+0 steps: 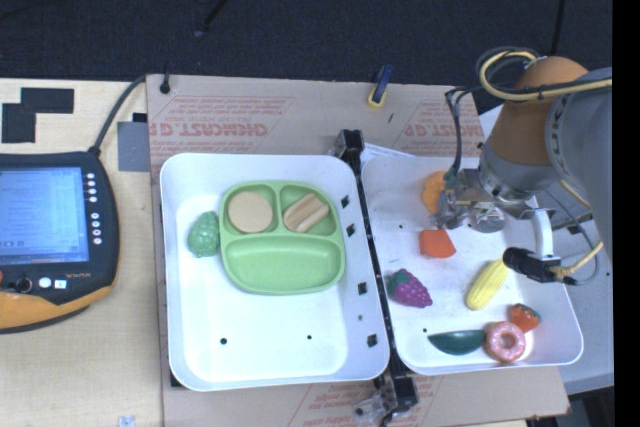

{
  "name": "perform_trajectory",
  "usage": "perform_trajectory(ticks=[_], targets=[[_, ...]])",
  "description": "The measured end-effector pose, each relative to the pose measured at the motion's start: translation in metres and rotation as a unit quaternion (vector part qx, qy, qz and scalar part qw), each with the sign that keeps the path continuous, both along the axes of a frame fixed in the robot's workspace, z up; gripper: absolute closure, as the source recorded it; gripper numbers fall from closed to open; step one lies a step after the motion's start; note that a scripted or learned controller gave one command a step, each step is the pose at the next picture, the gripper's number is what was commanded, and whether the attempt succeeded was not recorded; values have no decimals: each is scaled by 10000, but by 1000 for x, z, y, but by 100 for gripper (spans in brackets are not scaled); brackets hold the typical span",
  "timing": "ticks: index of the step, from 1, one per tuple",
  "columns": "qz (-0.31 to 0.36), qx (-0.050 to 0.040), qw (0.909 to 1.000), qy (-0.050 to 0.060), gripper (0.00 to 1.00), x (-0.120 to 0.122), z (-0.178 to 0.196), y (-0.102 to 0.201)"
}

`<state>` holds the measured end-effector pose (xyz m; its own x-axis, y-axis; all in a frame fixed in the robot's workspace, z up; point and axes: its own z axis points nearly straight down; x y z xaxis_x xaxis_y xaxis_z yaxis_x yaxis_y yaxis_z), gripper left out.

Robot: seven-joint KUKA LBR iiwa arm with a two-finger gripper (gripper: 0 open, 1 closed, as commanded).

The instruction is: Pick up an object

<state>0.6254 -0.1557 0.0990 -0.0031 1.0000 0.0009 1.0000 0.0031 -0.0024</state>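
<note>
Here, hard to tell how far the gripper (462, 208) is parted; poised in the right bin (570, 340), just above an orange-red piece (436, 242) and beside an orange fruit (433, 187), nothing seen between its tips. Nearer than it: pink donut (506, 342), dark green leaf (458, 342), tomato (524, 317), corn (486, 284) lying aslant, purple grapes (409, 288). Off to its left, the left bin (200, 355) with a green divided plate (282, 260) bearing two tan pieces, and a green broccoli (204, 233).
</note>
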Motion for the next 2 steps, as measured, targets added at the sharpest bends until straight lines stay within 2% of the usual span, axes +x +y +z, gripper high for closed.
perform_trajectory(ticks=[2], targets=[[-30,-6,10000,-20,100,-12,95,-5]])
